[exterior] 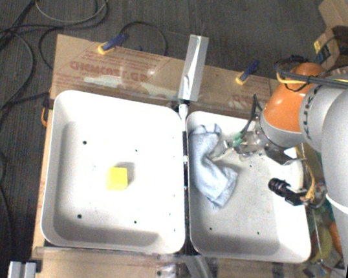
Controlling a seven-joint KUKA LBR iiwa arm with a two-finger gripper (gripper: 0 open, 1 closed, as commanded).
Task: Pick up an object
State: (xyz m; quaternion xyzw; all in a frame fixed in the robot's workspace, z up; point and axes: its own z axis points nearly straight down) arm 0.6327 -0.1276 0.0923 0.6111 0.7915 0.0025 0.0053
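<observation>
A crumpled light-blue cloth [211, 162] lies in the right bin [256, 240], against its left wall. My gripper [234, 143] hangs low over the cloth's upper right edge, under the orange band of the arm [285, 113]. A small yellow block [118, 178] rests near the middle of the left bin [63, 216], far from the gripper.
A metal post [193, 69] stands behind the gap between the bins. Clamps [112, 43] hold a cardboard sheet at the back. Cables lie on the dark floor to the left. The arm's body covers the right bin's far right side.
</observation>
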